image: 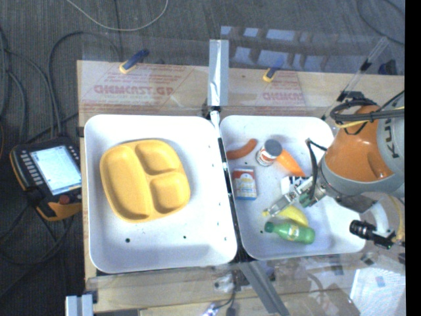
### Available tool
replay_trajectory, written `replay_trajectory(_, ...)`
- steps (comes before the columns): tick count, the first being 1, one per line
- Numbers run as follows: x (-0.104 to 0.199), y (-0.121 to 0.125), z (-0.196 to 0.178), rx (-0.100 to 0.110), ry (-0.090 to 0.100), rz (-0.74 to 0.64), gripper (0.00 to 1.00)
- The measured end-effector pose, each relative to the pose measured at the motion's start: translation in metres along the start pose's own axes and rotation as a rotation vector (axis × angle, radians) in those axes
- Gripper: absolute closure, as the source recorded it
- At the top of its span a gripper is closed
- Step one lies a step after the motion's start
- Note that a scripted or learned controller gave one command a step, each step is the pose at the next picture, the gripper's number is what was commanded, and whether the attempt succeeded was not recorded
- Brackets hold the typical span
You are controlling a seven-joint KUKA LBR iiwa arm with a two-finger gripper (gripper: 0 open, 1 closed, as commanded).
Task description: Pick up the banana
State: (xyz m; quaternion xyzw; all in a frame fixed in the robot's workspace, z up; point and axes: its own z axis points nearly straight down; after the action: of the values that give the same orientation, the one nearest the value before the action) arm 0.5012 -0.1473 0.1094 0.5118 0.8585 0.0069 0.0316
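Camera view looks down on a wooden counter (131, 91) carrying two shallow white bins side by side. The left bin (99, 242) holds a yellow divided tray (145, 178) with three compartments, lying near its middle. The right bin (253, 249) holds the clutter. The banana (291, 213) lies toward the front of this bin, a small yellow piece slanting from lower left to upper right. Just in front of it, nearly touching, lies a green bottle (290, 232) on its side with a yellow cap end toward the left. Behind the banana, an orange carrot (289, 162) slants across the bin, and beside the carrot's upper end stands a small round can (268, 154). Left of that lies a reddish sausage (241, 149), and below it a small flat box (245, 183) with a red and blue label.

The arm (358, 153) reaches in from the right, its orange band above the bin's right part. The end effector (297, 196) sits low at the banana's upper end, right against it; whether its jaws are wide or narrow, or gripping the banana, cannot be told from this angle. The bottle crowds the banana's near side, and the carrot lies close behind the end effector.
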Motion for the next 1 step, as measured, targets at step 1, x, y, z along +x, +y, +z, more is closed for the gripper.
replay_trajectory(1,0.0040,0.0019,0.0003,0.000,0.007,0.133,0.00)
